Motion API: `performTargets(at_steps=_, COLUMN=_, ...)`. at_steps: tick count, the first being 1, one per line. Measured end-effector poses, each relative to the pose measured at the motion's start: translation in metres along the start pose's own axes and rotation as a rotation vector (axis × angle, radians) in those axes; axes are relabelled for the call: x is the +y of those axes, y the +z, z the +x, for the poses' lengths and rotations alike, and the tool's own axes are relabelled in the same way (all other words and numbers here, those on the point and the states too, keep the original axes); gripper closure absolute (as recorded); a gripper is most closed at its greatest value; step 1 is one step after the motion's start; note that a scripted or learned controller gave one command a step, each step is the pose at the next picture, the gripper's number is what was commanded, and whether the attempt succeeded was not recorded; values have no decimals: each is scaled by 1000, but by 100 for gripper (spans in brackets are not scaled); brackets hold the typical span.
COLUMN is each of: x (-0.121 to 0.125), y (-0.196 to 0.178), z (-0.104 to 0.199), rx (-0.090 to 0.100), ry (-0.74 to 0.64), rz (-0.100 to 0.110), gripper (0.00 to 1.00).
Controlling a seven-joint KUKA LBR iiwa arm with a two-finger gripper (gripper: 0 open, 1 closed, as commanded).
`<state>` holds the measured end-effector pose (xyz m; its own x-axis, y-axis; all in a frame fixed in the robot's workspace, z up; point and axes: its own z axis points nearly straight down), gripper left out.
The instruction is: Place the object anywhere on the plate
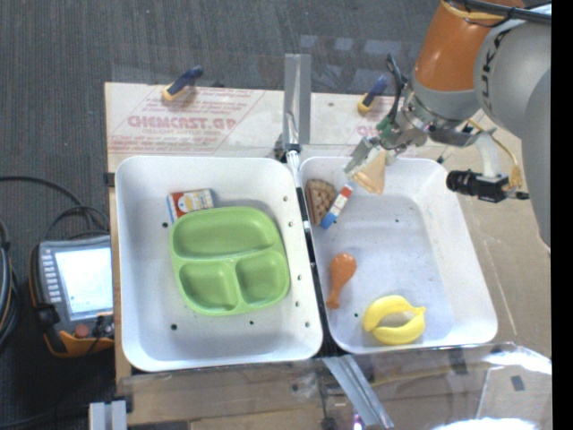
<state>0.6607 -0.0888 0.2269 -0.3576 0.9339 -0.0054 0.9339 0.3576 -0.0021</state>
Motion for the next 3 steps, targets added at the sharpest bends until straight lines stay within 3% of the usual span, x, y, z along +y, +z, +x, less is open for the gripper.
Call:
performTargets(at_steps=1, x=-12, y=43, z=52, rx=5, ry=-134, rz=-1, gripper=100)
performTargets(at_steps=2, x=-40, y=43, z=135, rx=7, ry=-94, rz=-1, gripper=100)
performTargets(at_steps=3, x=-40, y=43, z=135, rx=8, ry=-94, rz=-1, gripper=0)
